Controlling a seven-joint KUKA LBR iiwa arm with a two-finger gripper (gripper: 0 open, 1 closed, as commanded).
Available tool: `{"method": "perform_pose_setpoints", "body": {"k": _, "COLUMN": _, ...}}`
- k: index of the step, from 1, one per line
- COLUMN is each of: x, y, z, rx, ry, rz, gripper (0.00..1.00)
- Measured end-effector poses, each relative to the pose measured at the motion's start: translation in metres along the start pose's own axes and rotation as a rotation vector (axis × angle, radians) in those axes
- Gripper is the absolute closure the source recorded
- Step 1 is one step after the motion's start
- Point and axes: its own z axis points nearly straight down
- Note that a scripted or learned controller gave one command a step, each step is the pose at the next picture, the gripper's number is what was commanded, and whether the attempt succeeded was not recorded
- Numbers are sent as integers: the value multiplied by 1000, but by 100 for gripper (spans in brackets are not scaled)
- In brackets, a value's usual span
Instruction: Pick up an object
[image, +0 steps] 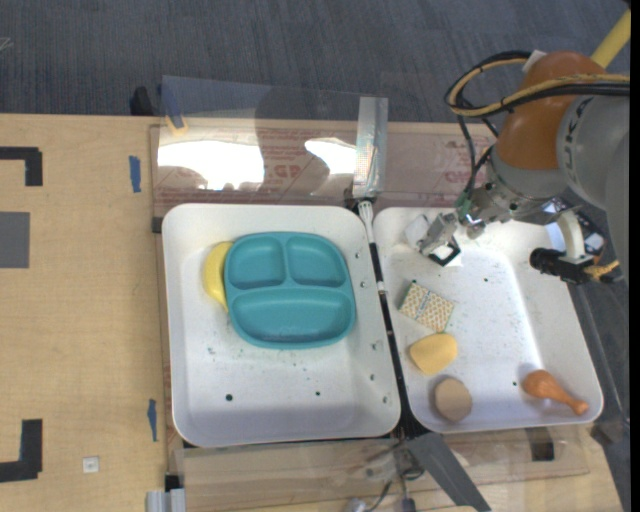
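Note:
My gripper (440, 241) hangs over the far left corner of the right bin (500, 262), with the grey arm and its orange band reaching in from the upper right. Just in front of it lies a beige patterned square (428, 306). Nearer the front are a yellow lump (433, 352) and a tan round object (452, 398). An orange drumstick-shaped toy (552, 389) lies at the bin's front right. Nothing is seen held in the gripper.
The left bin (200, 390) holds a teal divided plate (290, 288) with a yellow object (213, 272) partly tucked under its left edge. A clear panel and a metal post (369, 150) stand behind the bins. Cables loop above the arm.

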Motion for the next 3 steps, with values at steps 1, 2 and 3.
{"method": "perform_pose_setpoints", "body": {"k": 1, "x": 0, "y": 0, "z": 1, "rx": 1, "ry": 1, "rz": 0, "gripper": 0}}
{"method": "perform_pose_setpoints", "body": {"k": 2, "x": 7, "y": 0, "z": 30, "rx": 15, "ry": 4, "rz": -2, "gripper": 0}}
{"method": "perform_pose_setpoints", "body": {"k": 3, "x": 3, "y": -2, "z": 37, "rx": 17, "ry": -3, "rz": -240, "gripper": 0}}
